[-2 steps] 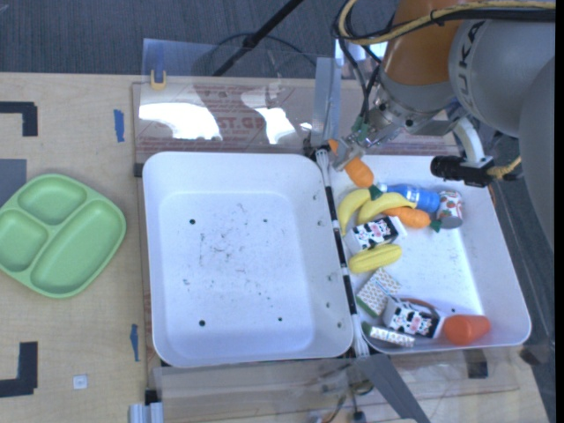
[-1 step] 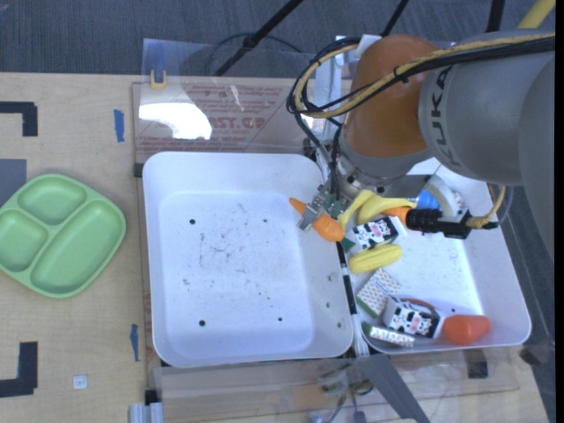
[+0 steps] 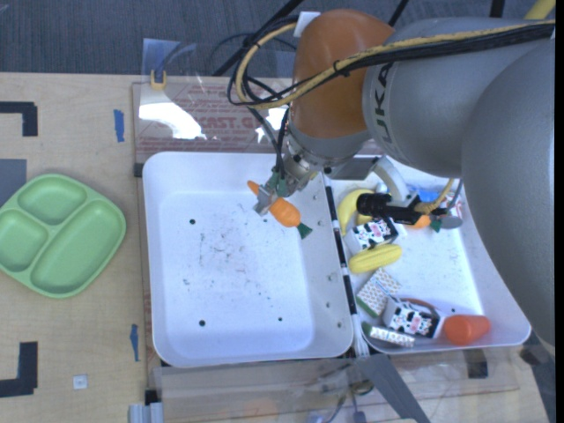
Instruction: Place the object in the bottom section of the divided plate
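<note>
Nearest edge: right bin holds clutter. There is an orange-red piece in the near corner, with a black-and-white cow-patterned toy just beside it. A checked packet is a bit further in, then a yellow banana against the divider.

Left bin has a bare floor with faint scuffs and a few dark dots.

The green divided plate sits on the desk, outside the bins and well left of the left bin. It has two small sections and one long one, with nothing in any of them.

Further back, over the far right part of the left bin and near the divider, is the hand, coming down from the grey arm with the orange band. Its fingers are closed around a small orange toy carrot. One finger crosses the carrot, the orange tip pokes out on the left, and the green leaf end points toward the divider. The carrot is over the left bin, well apart from the plate. Can't tell if it touches the bin floor.

Farthest: a clear plastic sheet lies flat on the desk behind the left bin.
</note>
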`<state>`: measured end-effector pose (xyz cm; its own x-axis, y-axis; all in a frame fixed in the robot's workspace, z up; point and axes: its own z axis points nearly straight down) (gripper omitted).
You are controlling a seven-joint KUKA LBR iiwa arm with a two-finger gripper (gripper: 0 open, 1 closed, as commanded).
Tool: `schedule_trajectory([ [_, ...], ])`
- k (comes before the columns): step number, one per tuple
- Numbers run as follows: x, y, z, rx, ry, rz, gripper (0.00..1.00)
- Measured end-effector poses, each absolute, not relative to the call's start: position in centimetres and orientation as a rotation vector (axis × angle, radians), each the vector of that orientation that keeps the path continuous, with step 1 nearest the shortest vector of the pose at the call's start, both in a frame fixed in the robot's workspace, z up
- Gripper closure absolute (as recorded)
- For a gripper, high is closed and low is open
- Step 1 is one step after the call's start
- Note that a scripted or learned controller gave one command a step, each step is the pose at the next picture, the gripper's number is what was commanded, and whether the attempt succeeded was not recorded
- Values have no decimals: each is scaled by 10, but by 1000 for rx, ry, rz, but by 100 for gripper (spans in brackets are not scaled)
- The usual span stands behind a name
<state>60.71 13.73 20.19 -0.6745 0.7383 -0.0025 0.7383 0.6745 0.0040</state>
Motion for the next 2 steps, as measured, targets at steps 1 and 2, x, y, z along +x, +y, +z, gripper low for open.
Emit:
schedule_trajectory([
  [1,650,170,226,1400,2808,4,100],
  [2,606,186,226,1772,2596,-3,100],
])
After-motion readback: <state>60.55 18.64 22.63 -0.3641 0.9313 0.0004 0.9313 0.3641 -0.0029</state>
